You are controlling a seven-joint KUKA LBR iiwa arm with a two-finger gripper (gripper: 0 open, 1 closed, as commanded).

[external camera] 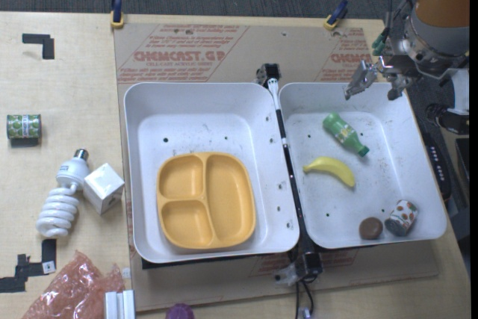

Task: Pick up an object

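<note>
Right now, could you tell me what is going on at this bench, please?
The arm's gripper hangs above the far edge of the right bin, open and holding nothing. In that bin lie a green bottle, a banana, a brown ball and a small patterned cup, none picked yet. The left bin holds a yellow tray.

Left of the bins, on the bench: spiral light bulb (61, 199), white cube (104, 187) touching it, small green can (24, 127), pink mesh bag (69, 287), two blue clamps (117, 7).
</note>
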